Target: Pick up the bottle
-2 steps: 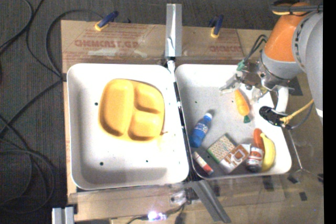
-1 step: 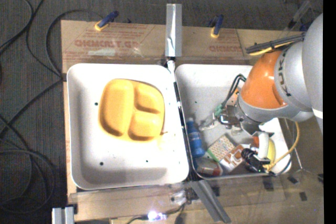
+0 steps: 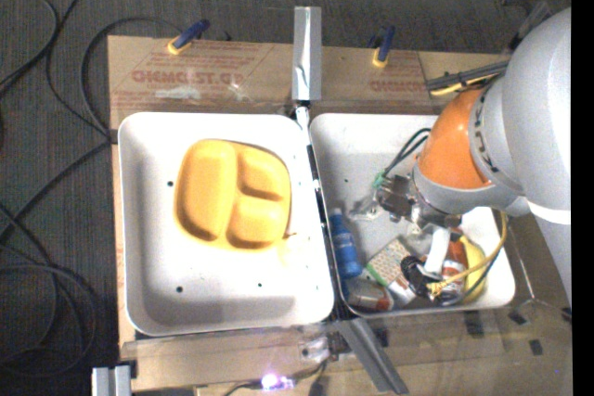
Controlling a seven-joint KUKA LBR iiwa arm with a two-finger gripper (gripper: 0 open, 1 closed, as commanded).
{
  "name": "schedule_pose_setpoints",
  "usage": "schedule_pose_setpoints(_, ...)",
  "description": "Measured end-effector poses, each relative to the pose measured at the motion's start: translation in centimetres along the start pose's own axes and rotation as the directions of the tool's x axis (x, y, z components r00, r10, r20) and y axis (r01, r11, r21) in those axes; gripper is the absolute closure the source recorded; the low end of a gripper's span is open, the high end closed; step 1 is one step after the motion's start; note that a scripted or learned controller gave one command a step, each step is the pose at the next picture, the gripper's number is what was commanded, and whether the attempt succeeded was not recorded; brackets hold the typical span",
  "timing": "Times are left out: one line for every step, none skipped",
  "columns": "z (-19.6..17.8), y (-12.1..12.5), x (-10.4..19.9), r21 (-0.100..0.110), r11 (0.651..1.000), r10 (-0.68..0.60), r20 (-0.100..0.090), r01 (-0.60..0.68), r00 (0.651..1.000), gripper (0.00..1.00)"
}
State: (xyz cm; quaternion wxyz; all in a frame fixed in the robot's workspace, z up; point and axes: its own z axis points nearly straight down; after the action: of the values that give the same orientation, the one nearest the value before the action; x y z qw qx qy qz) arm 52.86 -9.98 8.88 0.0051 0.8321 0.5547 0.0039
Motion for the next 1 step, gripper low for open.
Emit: schedule_pose_setpoints(-0.87, 0.01, 0.06, 0.003, 1.0, 0.0, -0.002, 0.0, 1.0, 1.0)
